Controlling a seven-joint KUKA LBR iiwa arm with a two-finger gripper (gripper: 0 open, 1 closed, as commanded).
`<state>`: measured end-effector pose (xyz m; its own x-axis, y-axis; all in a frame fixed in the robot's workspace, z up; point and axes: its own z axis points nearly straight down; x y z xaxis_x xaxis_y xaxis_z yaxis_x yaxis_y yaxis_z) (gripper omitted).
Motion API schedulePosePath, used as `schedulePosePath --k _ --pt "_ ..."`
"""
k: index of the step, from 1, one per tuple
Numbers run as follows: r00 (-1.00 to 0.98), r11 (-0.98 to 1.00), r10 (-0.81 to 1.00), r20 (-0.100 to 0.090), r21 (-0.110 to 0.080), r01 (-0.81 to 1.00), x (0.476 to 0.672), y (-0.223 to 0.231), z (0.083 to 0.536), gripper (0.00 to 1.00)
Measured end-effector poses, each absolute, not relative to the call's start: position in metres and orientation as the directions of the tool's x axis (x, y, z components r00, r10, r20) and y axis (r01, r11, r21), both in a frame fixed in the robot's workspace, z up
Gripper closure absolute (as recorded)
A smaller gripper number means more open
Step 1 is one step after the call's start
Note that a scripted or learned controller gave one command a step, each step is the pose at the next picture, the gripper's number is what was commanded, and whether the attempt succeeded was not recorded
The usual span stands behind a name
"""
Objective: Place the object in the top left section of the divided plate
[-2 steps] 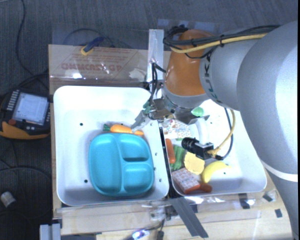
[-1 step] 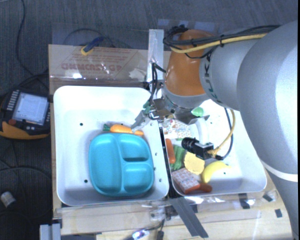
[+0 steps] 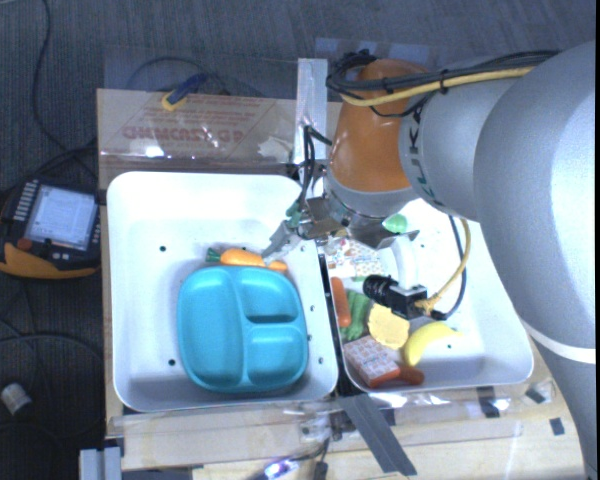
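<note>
Carrot (image 3: 242, 257) lying on the left bin's floor, touching the top edge of the blue divided plate (image 3: 244, 329), outside its sections.
My gripper (image 3: 298, 226) hangs just to the carrot's right, near the wall between the two bins; whether my fingers are apart or together I cannot tell, and nothing shows between them. The plate sits in the lower middle of the left bin (image 3: 140, 218), its sections bare. Across the divider, the right bin (image 3: 500, 353) holds a banana (image 3: 427, 341), a yellow round piece (image 3: 387, 324), another carrot (image 3: 339, 301) and a red-and-white packet (image 3: 368, 358), crowded together.
</note>
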<state>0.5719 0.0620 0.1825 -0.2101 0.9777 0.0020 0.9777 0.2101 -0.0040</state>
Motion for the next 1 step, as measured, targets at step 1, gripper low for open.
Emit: schedulePosePath --k 1 --pt "-0.210 0.210 0.978 0.002 -0.004 0.978 0.5719 0.0620 0.1825 0.00"
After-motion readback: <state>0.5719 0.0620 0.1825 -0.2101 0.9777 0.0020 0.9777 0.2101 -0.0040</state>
